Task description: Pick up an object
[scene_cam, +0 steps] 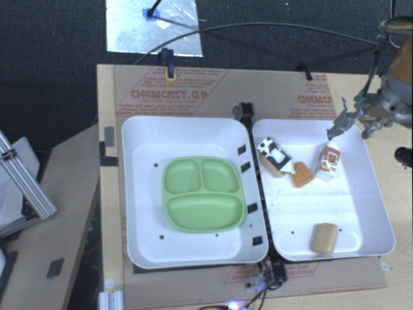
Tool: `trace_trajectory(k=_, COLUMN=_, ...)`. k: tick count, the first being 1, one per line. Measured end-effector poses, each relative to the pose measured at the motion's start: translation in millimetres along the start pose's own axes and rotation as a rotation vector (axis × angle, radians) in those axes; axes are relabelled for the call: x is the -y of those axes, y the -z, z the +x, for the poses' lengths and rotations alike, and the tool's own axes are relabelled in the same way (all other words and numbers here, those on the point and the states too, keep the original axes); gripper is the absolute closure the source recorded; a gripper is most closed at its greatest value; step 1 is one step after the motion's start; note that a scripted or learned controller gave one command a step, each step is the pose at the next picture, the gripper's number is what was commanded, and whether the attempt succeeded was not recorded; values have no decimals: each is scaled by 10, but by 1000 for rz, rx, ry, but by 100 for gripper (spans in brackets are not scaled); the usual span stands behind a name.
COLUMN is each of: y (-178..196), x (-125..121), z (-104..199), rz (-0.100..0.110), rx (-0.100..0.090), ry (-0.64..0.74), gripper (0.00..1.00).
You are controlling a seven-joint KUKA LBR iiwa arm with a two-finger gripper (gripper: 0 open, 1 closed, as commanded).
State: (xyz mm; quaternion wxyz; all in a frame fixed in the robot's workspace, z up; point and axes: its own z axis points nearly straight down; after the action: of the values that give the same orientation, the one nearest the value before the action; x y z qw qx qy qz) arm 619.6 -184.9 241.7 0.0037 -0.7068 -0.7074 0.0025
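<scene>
The right bin (368, 199) holds several objects. A black-and-white toy on a tan base (273, 155) lies at its upper left, and an orange biscuit-like piece (302, 174) touches it. A small white and orange carton (329, 161) sits to their right, and a tan block (324, 237) lies near the bin's front edge. My gripper (353, 129) hangs over the bin's far right corner, up and right of the carton. It is open, its two fingers spread, with nothing between them.
The left bin (139, 173) holds a green divided plate (203, 194). Black clips run along the seam between the bins (253, 186). A cable arcs over the back of the bench. A foil sheet (151, 18) lies beyond the bench.
</scene>
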Motion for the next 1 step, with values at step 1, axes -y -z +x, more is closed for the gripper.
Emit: trace_trajectory(k=1, y=67, x=-23, z=5, rz=-11, rx=2, ry=3, gripper=0)
